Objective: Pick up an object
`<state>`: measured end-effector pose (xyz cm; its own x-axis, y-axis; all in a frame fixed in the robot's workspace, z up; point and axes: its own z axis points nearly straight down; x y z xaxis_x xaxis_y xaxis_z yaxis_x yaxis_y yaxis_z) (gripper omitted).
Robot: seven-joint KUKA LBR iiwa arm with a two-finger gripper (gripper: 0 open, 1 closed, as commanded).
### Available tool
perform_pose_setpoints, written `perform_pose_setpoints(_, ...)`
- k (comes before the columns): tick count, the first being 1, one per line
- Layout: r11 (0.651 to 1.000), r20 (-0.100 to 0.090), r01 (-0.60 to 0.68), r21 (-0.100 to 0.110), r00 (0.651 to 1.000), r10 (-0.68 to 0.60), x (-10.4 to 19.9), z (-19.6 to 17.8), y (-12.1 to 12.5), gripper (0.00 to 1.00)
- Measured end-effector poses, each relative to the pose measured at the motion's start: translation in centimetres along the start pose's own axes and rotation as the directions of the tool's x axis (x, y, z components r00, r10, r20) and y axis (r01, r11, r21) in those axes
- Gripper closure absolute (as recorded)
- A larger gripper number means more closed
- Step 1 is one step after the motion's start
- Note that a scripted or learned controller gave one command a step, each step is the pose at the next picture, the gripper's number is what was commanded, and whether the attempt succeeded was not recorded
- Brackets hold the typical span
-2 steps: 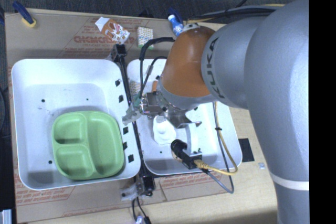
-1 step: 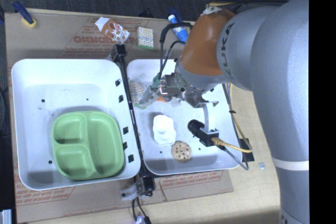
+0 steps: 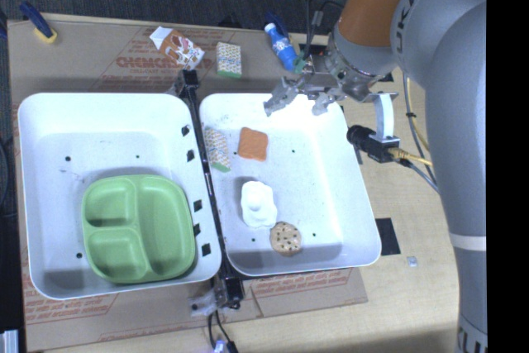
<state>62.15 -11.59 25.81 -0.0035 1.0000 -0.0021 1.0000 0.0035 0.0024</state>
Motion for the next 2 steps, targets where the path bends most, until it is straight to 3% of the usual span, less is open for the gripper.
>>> perform_pose_setpoints(1, 1.000, -0.002, 0.001, 0.005, 1.000, -0.001, 2.2, -0.2, -8.5, 0.00)
perform_pose_setpoints(2, 1.000, -0.002, 0.005, 0.006, 1.000, -0.005, 12.9, -0.8, -12.9, 0.00)
